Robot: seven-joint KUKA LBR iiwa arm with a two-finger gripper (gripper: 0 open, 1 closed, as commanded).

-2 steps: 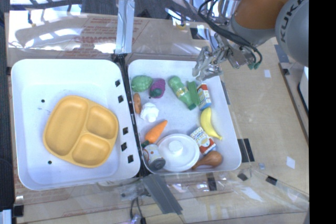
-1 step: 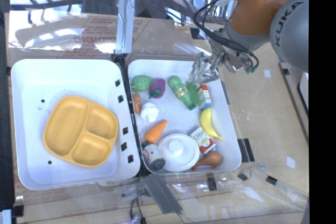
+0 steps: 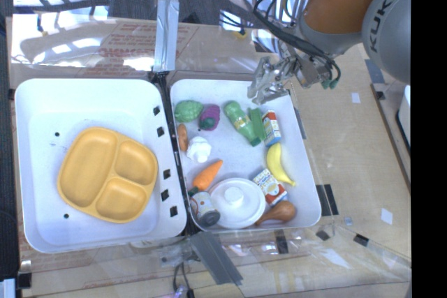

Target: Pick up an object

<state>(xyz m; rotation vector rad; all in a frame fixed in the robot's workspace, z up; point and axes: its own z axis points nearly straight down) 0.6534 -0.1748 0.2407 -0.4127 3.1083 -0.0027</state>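
Jaws slightly parted, nothing between the fingers; gripper (image 3: 264, 88) hanging over the far right corner of the right bin (image 3: 304, 150), metal fingers pointing down toward the bin's far rim. Grey arm (image 3: 387, 7) with orange band reaching in from the right, black cables looped above the wrist. Right bin crowded. Along far edge: green leafy vegetable (image 3: 187, 110) near the far left corner, purple toy (image 3: 209, 116) just beside it, green bottle (image 3: 242, 123) lying tilted toward the middle. Small red-capped bottle (image 3: 271, 128) by the right wall, just beside the green bottle and nearest the gripper. Banana (image 3: 278, 164) lying against the right wall, below the red-capped bottle. Small orange piece (image 3: 182, 137) against the left wall; white lump (image 3: 199, 149) beside it. Carrot (image 3: 207, 174) lying aslant, left of centre. Round white lidded dish (image 3: 237, 202) at the near edge, small can (image 3: 204, 206) touching its left side at the near left corner. Small printed carton (image 3: 268, 185) between dish and banana. Brown pear-shaped toy (image 3: 278, 213) at the near right corner, touching the dish. Left bin (image 3: 35, 101) carrying a yellow divided plate (image 3: 107, 174), three compartments, lying flat somewhat left of centre. Bins side by side, walls touching along a dark clipped seam. Tape strips and clear sheeting on the bench (image 3: 349, 150) around both bins.
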